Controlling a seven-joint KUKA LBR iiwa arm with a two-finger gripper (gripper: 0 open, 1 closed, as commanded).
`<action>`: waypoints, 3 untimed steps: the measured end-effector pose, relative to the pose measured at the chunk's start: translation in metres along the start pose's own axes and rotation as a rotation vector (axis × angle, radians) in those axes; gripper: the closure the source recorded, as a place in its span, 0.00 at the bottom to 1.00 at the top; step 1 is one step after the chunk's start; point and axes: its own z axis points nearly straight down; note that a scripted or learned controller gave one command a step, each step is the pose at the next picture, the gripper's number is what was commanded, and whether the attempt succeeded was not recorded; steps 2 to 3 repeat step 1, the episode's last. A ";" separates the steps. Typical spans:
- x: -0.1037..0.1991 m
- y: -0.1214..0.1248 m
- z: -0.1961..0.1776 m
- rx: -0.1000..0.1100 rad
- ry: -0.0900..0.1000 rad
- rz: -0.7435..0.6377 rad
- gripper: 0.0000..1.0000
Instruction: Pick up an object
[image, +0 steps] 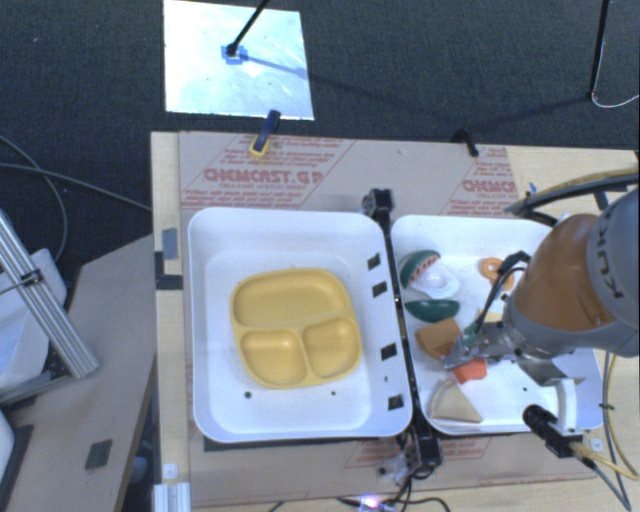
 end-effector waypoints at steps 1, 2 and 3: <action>0.074 0.073 -0.096 -0.014 0.002 -0.014 1.00; 0.074 0.073 -0.096 -0.014 0.002 -0.014 1.00; 0.074 0.073 -0.096 -0.014 0.002 -0.014 1.00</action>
